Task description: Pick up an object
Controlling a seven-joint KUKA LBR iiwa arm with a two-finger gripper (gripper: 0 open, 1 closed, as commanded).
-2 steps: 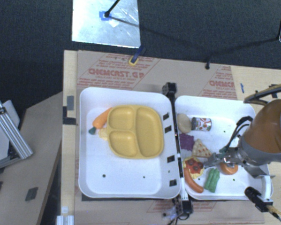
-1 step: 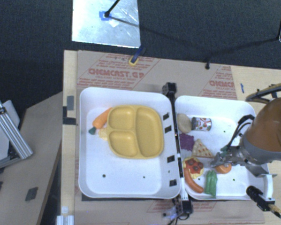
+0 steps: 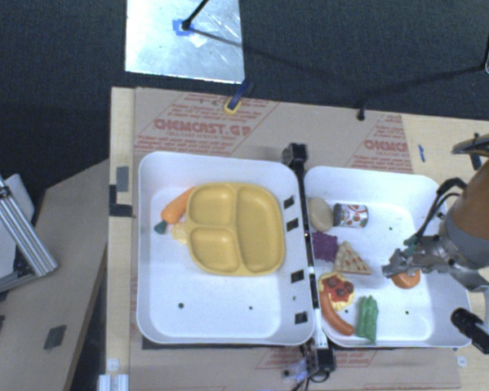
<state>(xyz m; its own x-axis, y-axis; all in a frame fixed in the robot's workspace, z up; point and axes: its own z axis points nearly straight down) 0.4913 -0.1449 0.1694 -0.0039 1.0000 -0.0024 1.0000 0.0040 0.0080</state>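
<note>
My gripper (image 3: pixel 403 265) hangs over the right part of the right bin (image 3: pixel 425 185), reaching in from the right. Directly under its tip lies a small orange-red round item (image 3: pixel 408 280), partly covered by the gripper. I cannot make out whether that item is touched. Further left in the same bin are a small can (image 3: pixel 350 215) lying on its side, a beige rounded piece (image 3: pixel 320 212), a purple bunch (image 3: pixel 324 246), a tan triangular slice (image 3: pixel 352 260), a red and yellow toy food (image 3: pixel 338 287), an orange sausage (image 3: pixel 339 317) and a green vegetable (image 3: pixel 369 317).
The left bin (image 3: pixel 143 251) holds a yellow divided plate (image 3: pixel 233 228) with an orange carrot (image 3: pixel 177 205) at its left edge. A black-clipped divider (image 3: pixel 301 234) separates the bins. Bare white floor lies in the right bin's back right corner.
</note>
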